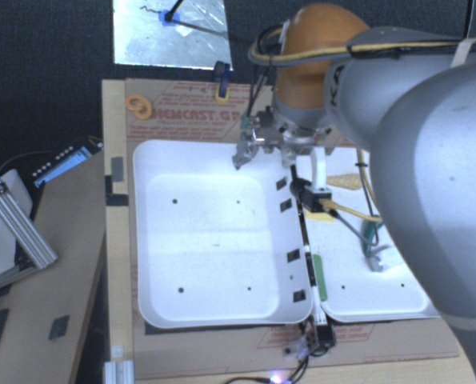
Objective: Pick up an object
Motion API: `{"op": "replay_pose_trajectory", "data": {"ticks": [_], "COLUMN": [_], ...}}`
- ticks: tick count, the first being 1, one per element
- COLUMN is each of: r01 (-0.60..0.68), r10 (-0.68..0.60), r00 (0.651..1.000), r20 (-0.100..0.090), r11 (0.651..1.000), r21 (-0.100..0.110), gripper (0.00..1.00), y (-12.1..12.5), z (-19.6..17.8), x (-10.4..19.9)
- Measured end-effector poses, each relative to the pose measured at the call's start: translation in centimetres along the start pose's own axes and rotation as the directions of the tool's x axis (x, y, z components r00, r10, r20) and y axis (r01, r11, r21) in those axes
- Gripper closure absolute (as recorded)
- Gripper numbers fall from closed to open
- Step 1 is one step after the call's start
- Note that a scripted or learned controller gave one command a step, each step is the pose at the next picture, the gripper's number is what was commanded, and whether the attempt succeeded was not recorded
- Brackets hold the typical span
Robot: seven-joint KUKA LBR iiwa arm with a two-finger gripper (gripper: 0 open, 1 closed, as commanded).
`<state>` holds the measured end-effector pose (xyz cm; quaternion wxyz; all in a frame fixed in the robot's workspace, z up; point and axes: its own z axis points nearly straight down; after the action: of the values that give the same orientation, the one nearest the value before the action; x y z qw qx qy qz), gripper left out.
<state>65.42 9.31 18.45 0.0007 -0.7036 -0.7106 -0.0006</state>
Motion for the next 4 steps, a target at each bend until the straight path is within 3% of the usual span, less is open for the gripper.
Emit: {"op": "replay_pose_trajectory", "data": {"ticks": [1,2,3,4], "r01": [0.001,0.000,-0.008,-0.009], "r10": [-0.001,0.000,0.008,0.009], "r00": [1.000,1.000,1.000,1.000], "r20": [-0.001,-0.004,0.004,0.001], "r11": [1.000,1.000,1.000,1.000], "r21": [0.000,-0.009,0.012,0.001], "gripper": [0.00,0.00,0.00,0.00], "y": [1.4,1.6,-3.7,-4.6], "z": [6.0,-2.5,9.0,6.3], "x": [7.7,14.0,14.1,14.1]}}
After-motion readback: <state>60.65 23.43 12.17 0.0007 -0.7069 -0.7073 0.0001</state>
